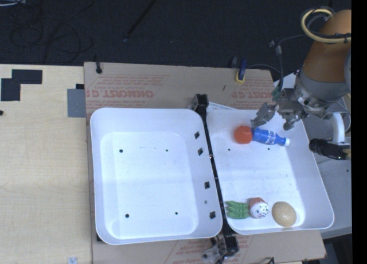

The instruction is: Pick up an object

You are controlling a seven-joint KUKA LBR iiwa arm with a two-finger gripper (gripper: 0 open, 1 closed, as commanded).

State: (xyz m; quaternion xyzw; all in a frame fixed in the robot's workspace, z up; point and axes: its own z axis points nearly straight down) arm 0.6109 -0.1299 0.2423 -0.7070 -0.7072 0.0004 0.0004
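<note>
The right bin (304,191) holds an orange-red round object (242,135) and a blue bottle (269,138) lying on its side near the far wall. At the near wall lie a green leafy toy (237,209), a small white and red ball (258,208) and a tan egg-shaped object (284,213). My gripper (276,117) hangs over the bin's far right corner, just above the blue bottle. Its fingers are spread open with nothing between them.
The left bin (149,179) sits beside the right one, with a black divider strip (207,159) between them. Both rest on a cardboard sheet (149,88). A pale wooden bench top (40,171) lies to the left.
</note>
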